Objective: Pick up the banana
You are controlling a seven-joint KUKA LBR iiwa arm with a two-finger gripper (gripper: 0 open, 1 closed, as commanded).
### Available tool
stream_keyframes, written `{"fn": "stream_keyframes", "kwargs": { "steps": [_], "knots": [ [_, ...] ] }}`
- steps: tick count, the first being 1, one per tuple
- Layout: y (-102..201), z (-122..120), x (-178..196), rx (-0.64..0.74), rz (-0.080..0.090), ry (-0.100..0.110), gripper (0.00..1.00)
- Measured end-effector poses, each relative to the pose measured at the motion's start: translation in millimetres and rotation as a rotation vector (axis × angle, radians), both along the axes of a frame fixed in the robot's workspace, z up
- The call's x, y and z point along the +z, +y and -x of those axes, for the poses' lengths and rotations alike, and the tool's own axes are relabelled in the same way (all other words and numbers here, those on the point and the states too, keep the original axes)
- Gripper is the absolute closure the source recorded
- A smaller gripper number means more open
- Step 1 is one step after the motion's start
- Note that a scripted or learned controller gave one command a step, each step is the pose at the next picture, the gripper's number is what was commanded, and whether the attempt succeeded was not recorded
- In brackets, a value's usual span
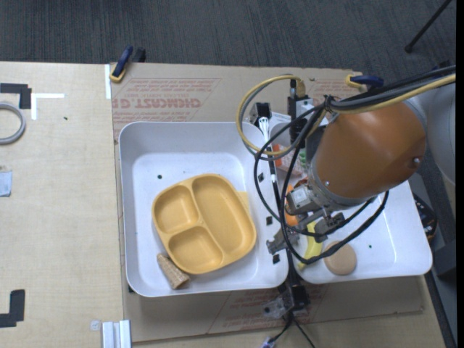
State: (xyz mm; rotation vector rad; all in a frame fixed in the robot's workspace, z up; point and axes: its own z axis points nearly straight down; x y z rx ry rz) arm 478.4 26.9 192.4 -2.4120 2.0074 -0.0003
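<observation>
I hung low over the right bin, my orange-banded wrist and cables covering most of it. The banana showed as a yellow sliver beneath me, beside a tan round piece. Whether my jaws were spread or closed, I could not tell. Closing blind, I risked nipping the neighbour instead.

Dark carpet floor behind pale wooden bench

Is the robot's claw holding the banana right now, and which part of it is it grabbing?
That cannot be told. The arm hangs over the right bin and covers the gripper. A bit of yellow, likely the banana, peeks out beneath it, but no grip on it shows.
</observation>
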Motion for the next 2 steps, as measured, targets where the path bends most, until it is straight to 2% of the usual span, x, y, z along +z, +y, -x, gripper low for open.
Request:
{"fn": "stream_keyframes", "kwargs": {
  "steps": [1,2],
  "knots": [
    [-3.4,0.0,-0.1,0.360,0.001,-0.001,0.00],
    [-23.1,0.0,-0.1,0.499,0.001,-0.001,0.00]
  ]
}}
